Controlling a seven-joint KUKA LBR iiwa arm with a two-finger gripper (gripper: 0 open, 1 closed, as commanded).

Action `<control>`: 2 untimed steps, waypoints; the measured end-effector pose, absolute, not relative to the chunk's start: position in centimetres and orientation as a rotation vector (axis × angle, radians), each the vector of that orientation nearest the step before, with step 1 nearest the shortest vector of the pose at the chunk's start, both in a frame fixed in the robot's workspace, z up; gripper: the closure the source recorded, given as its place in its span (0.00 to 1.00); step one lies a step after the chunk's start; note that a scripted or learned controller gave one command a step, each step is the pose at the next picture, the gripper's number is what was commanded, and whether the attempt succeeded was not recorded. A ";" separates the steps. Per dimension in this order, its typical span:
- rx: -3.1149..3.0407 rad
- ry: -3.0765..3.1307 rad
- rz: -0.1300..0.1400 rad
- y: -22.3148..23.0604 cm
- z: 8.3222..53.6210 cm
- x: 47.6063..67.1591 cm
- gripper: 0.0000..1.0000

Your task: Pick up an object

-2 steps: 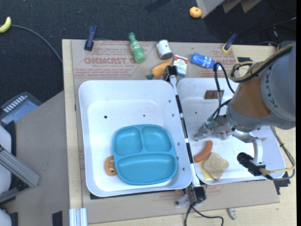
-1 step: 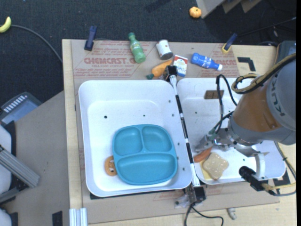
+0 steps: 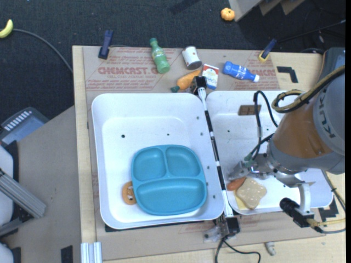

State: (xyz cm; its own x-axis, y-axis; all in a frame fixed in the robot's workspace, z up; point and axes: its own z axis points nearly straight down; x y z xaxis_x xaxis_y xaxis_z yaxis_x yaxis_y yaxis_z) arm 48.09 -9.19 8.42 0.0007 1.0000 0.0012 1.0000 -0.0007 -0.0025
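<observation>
In the right bin (image 3: 233, 125) a tan slice of toast (image 3: 250, 194) lies near the front wall. A small orange-red piece (image 3: 236, 183) lies against the toast's left side. My gripper (image 3: 248, 167) hangs low just above and behind these two, at the end of the grey and orange arm (image 3: 301, 141) that covers most of the bin's right half. Nothing shows as lifted off the bin floor. In the left bin (image 3: 148, 119) a blue divided plate (image 3: 168, 178) rests, with a small brown pretzel-like item (image 3: 129, 193) at its left edge.
On the bench behind the bins lie a green bottle (image 3: 160, 56), a white can (image 3: 191, 57), a blue bottle (image 3: 240, 72), a small carton (image 3: 210, 76) and an orange item (image 3: 186, 80). A black divider rail (image 3: 211, 141) runs between the bins. Cables loop over the right bin.
</observation>
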 end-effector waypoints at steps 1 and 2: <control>-2.222 -2.223 0.000 -9.5 8.4 51.7 0.00; -2.222 -2.224 0.000 -9.5 9.4 51.7 1.00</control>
